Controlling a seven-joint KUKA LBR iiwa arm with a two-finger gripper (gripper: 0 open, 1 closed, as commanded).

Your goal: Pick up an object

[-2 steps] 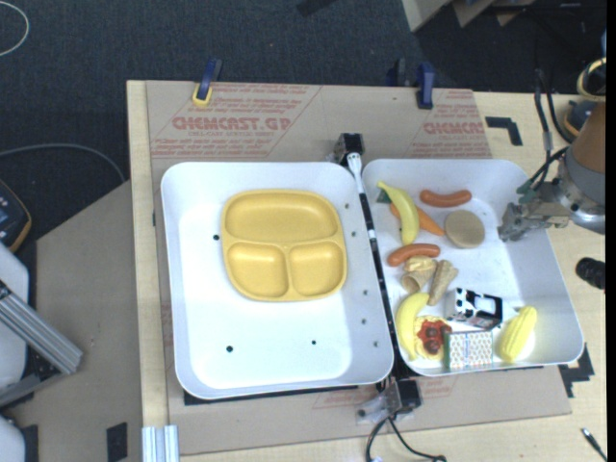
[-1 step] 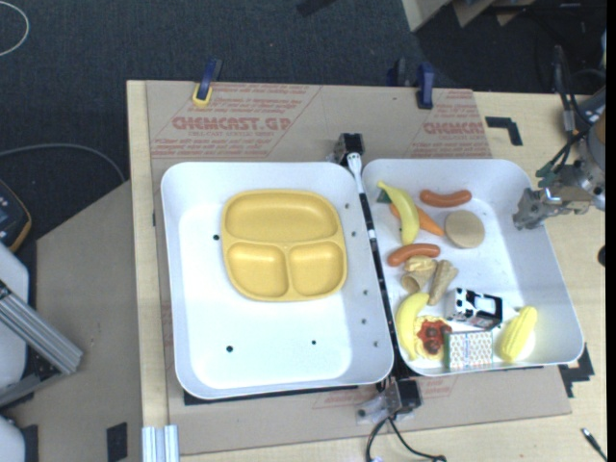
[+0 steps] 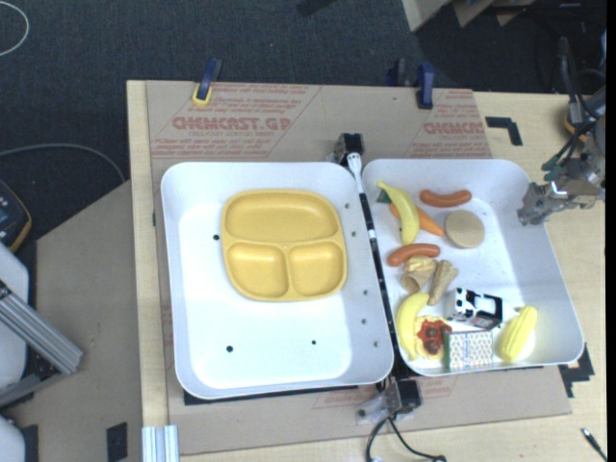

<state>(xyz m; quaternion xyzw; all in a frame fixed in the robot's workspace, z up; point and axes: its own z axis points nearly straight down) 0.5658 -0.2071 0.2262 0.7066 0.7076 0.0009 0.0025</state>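
camera view | I see the gripper (image 3: 541, 203) at the right bin's (image 3: 549, 258) outer rim, over no object; I cannot tell its state | toy food lies in that bin: banana (image 3: 408, 216), sausage (image 3: 446, 198), corn (image 3: 517, 334) | yellow tray (image 3: 284, 243) sits in left bin (image 3: 192, 306)

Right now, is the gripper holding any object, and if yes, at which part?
Nothing is held. The gripper is at the right bin's right rim, with no object between its fingers; the toy food lies in the bin.
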